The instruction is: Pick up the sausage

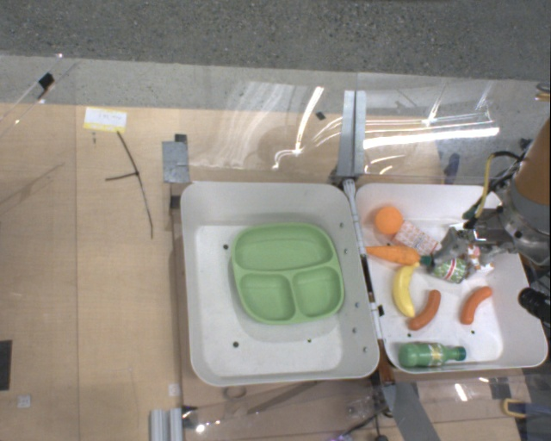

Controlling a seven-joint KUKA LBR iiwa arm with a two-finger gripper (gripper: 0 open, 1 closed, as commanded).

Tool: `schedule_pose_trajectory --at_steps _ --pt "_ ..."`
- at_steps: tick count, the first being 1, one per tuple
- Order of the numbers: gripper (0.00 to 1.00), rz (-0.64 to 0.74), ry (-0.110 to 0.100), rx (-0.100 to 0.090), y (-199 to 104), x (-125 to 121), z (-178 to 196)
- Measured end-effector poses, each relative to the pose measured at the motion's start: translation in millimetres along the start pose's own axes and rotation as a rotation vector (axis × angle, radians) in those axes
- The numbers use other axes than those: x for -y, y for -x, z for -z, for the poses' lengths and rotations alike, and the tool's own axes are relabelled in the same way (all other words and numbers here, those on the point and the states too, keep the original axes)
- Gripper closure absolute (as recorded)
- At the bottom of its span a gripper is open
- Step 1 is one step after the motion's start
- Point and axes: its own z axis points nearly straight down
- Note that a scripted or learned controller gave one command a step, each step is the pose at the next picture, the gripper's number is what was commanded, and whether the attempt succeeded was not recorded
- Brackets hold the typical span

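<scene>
Pale wooden table point(77, 284) fills the left and centre. Grey speckled floor point(258, 26) runs along the top edge. Clear plastic sheet point(284, 129) lies across the far side of the table, streaked with white glare from overhead light. Small yellow label point(105, 119) sits near the far left; thin dark cable point(138, 185) trails below it. Grey metal bracket point(176, 161) stands near the cable

1 fixed camera above bench point(86, 258) — looks down at slant on 2 white bins point(198, 344).
</scene>
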Motion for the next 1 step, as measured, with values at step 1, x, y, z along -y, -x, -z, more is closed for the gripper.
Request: schedule_pose_trajectory --at_steps 1 --pt "0.0 0.13 -0.001 0.0 41.6 3.6 -64.5"
